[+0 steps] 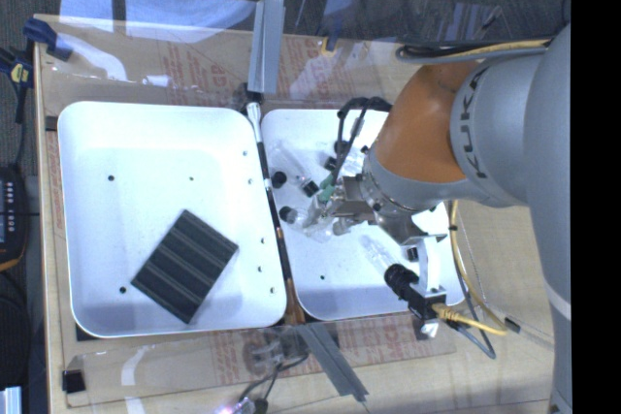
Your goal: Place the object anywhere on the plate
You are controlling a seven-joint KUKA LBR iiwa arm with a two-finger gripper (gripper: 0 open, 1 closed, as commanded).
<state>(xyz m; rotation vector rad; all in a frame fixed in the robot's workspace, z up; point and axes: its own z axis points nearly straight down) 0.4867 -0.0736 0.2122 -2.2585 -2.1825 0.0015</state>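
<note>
Jaws [325, 208] low in right bin [340, 301], state impossible to tell amid clutter. Possibly small clear object [315, 223] at the tips. Dark ribbed plate [185, 265] lay flat in left bin [116, 141], well apart.

The left bin [97, 141] lay largely open; a dark ribbed plate [184, 265] occupied its lower middle, tilted diagonally, with bare white floor above it and to either side. The raised rims between the bins met in a ridge [270, 208]. The right bin [340, 301] was crowded: the arm [466, 131] overhung its upper right, and the gripper [325, 204] stood low near the left wall. A bare strip of floor remained along its lower edge.
</note>
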